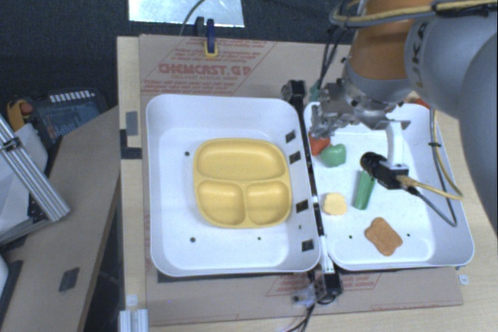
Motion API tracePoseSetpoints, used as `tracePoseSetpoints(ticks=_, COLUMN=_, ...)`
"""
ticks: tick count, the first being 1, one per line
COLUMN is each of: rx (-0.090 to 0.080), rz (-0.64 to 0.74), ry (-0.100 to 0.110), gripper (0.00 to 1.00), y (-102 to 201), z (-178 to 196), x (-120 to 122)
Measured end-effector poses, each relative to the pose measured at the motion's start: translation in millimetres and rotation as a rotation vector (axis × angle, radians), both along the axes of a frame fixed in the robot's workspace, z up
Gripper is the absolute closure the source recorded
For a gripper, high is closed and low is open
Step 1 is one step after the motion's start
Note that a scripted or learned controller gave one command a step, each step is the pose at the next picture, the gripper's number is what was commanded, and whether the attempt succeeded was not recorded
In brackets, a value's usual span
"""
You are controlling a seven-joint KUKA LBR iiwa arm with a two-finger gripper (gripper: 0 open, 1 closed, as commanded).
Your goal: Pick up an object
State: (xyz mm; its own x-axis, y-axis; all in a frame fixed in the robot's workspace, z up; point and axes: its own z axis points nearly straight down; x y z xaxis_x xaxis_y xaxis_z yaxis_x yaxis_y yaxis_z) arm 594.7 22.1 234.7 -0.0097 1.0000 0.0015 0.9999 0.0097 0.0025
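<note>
Camera view: we log the gripper (323, 127) low over the upper left corner of the right bin (436, 245), close to the wall it shares with the left bin (167, 245). We cannot tell whether it is spread or pressed together, and nothing is seen held in it.

Just below the gripper lies a small red piece (317, 145), partly covered by it; we cannot tell whether they are in contact. A rounded green piece (334, 155) sits against the red one's right side.

Further toward the front, a green cylinder (362, 189) lies near the bin's middle. A pale yellow disc (334, 204) is just beside its left. A flat tan biscuit-shaped piece (383, 235) lies near the front wall, apart from the others.

The left bin holds a yellow three-compartment plate (241, 181), flat in its middle. Both bins rest on a printed cardboard sheet (210, 68) on the tabletop (85, 190).
</note>
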Motion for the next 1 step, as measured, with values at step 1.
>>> tracePoseSetpoints(ticks=1, rx=0.001, rz=0.0, ry=-0.002, gripper=1.0, y=47.0, z=5.9, x=19.9)
